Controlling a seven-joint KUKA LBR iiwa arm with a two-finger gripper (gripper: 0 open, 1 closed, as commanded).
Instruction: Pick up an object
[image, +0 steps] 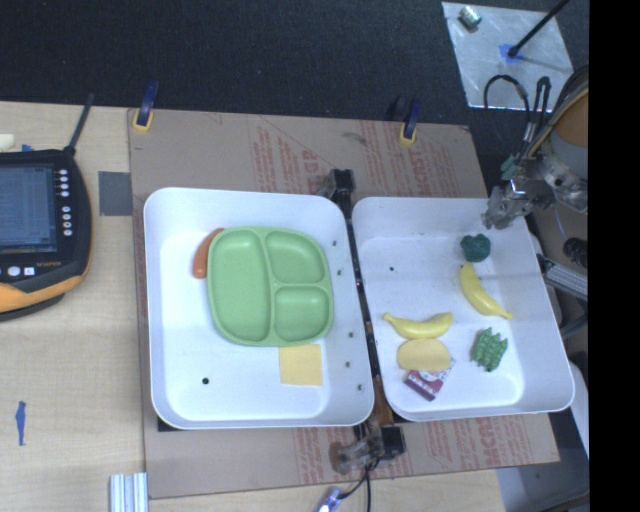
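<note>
Hovering at the right bin's (452, 404) far right corner, my gripper (499, 212) sits just beyond the dark green toy (475, 247), which lies nearer the camera and slightly left. The banana (483, 291) stretches away below it, long axis slanting down-right.

This is a robotics lab, set up for trials rather than daily use. A pale wooden bench (60, 400) carries a sheet of brown cardboard (300, 150), held at its far edge by two clamps (146, 108), and on the cardboard sit two shallow white bins (170, 300) side by side. A teach pendant (35, 225) with a screen and orange casing lies at the bench's left end. The things in the bins are plastic play food, such as toy bananas (420, 324), beside a green divided tray (270, 285). Loose cables (520, 90) trail over dark carpet (250, 50) behind the bench.
</note>
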